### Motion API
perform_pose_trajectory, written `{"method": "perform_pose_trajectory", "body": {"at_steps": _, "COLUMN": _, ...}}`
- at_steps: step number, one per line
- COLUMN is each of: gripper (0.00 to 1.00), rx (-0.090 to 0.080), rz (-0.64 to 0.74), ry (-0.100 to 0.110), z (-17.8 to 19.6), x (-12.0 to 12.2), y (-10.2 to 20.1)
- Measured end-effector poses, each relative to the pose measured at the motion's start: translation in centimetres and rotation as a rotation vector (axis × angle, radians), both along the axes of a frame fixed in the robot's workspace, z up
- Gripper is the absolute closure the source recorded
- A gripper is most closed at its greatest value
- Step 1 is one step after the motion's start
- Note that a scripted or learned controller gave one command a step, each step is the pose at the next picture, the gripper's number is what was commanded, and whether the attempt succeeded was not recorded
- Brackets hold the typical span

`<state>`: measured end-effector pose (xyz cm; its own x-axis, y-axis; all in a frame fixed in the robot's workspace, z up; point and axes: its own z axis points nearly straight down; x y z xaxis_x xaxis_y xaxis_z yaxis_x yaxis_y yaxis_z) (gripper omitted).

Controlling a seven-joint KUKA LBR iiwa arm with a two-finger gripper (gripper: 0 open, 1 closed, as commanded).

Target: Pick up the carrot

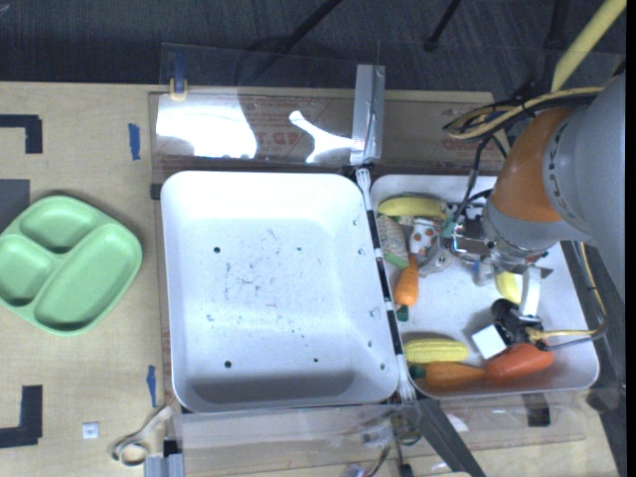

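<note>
The carrot (pixel 406 284) lies in the right bin (pixel 581 366), close to its left wall, with its green end pointing down toward a corn cob (pixel 435 350). The arm (pixel 556 182) reaches over the same bin, and its claw (pixel 449 238) hangs just up and right of the carrot, near a banana (pixel 410 207); I cannot tell if the claw is released or clenched. The left bin (pixel 189 266) sits beside it on the bench (pixel 79 127), and a green plate (pixel 66 262) rests further left.
</note>
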<state>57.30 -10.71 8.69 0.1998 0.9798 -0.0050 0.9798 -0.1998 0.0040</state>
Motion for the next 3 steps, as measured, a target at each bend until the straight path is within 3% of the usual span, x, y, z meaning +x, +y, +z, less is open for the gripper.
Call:
{"method": "perform_pose_trajectory", "body": {"at_steps": 1, "gripper": 0.0, "rx": 0.006, "rz": 0.291, "ry": 0.006, "z": 3.1, "x": 5.5, "y": -3.8}}
{"method": "perform_pose_trajectory", "body": {"at_steps": 2, "gripper": 0.0, "rx": -0.008, "rz": 0.157, "ry": 0.007, "z": 4.9, "x": 5.5, "y": -1.1}}
{"method": "perform_pose_trajectory", "body": {"at_steps": 3, "gripper": 0.0, "rx": -0.007, "rz": 0.071, "ry": 0.001, "z": 8.3, "x": 8.7, "y": -0.4}}
